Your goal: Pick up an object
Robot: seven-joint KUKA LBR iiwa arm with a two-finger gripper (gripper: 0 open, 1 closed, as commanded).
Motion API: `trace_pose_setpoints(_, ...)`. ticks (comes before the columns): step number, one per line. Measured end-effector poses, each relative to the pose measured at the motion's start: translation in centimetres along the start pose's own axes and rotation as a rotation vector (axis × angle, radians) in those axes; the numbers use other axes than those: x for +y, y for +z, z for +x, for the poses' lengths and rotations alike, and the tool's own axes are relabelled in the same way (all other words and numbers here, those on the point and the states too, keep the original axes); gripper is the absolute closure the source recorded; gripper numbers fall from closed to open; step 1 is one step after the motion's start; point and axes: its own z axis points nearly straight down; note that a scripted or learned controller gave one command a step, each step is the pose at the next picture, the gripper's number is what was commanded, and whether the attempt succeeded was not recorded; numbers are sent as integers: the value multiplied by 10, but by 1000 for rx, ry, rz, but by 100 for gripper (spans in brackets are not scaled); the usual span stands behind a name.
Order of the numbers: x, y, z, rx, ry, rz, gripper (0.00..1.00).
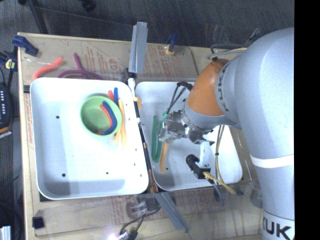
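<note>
Bins (75, 179) smooth white plastic; bench (100, 59) matt wood.

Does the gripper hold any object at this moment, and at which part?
It cannot be told: the gripper sits low over green and orange sticks in the right bin.

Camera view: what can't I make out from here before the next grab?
- Gripper: fingers too small and cluttered to read, open or shut.
- Right bin: its right side is hidden under the arm.
- Green strip: contact with the gripper is unclear.
- Green bowl in the left bin: sticks cover part of its rim.
</note>
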Motion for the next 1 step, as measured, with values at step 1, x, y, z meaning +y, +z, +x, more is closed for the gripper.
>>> trace_pose_setpoints(1,0,0,0,-1,-1,0,0)
